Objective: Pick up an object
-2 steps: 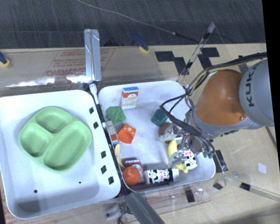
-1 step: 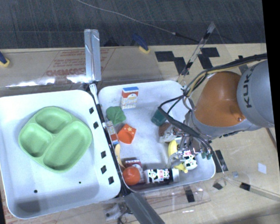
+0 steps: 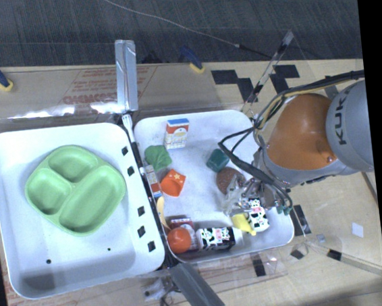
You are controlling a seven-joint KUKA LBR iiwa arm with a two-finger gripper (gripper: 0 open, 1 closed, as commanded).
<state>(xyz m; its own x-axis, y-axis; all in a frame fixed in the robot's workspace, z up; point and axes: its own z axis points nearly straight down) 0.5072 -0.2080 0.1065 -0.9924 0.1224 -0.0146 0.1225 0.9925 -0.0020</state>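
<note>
Objects for picking are all lying in the right bin (image 3: 194,123), and I am listing the bench from left to right. Left bin (image 3: 6,202): it is holding one green divided plate (image 3: 76,188), lying flat in the middle and well apart from my reach. Divider strip: a metal bar (image 3: 127,74) is standing up at the seam where the two bins are meeting. Right bin, left side: a green crumpled piece (image 3: 157,157), an orange block (image 3: 173,183) just below it, and a small carton with a red and blue top (image 3: 177,133) near the far wall. Along the near wall: a red-orange ball (image 3: 180,239) is touching a black-and-white patterned box (image 3: 215,237), both pressed into the corner, which I judge is making them awkward to close on. Middle: a teal block (image 3: 217,160) and a brown rounded lump (image 3: 229,179) are sitting just beside each other. Right side: my pincer (image 3: 240,198) is reaching down by the brown lump, above a yellow toy (image 3: 243,222) and a cow-patterned toy (image 3: 256,214). Cables and glare are hiding the tips, so I cannot tell whether the pincer is wide, narrow or gripping anything. My grey arm with its orange band (image 3: 300,141) is leaning in over the bin's right wall.
</note>
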